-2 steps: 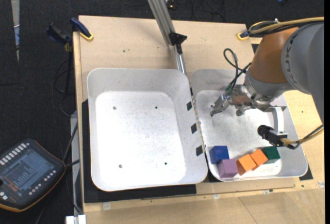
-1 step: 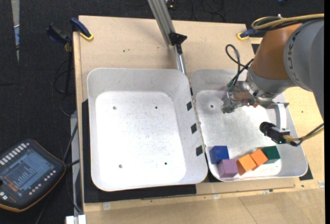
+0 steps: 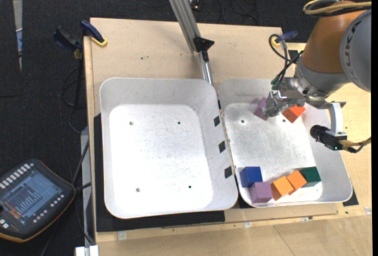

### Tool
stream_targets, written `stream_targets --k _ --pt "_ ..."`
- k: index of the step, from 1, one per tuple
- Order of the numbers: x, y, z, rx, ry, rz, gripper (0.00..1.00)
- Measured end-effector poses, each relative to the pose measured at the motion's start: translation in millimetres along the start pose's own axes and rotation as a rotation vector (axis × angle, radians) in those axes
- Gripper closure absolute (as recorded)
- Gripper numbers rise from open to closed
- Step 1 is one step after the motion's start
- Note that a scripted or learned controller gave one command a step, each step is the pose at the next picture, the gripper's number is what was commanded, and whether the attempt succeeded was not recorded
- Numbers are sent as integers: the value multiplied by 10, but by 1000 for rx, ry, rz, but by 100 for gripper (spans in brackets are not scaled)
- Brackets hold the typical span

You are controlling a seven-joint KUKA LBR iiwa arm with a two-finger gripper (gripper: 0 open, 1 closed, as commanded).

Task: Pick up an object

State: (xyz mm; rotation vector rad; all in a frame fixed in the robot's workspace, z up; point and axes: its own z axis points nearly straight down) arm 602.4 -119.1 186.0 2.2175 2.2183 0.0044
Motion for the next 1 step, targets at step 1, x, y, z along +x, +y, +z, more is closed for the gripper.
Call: stream_targets --k 1 --pt "-26 48 -639 -3 -1 -2 100"
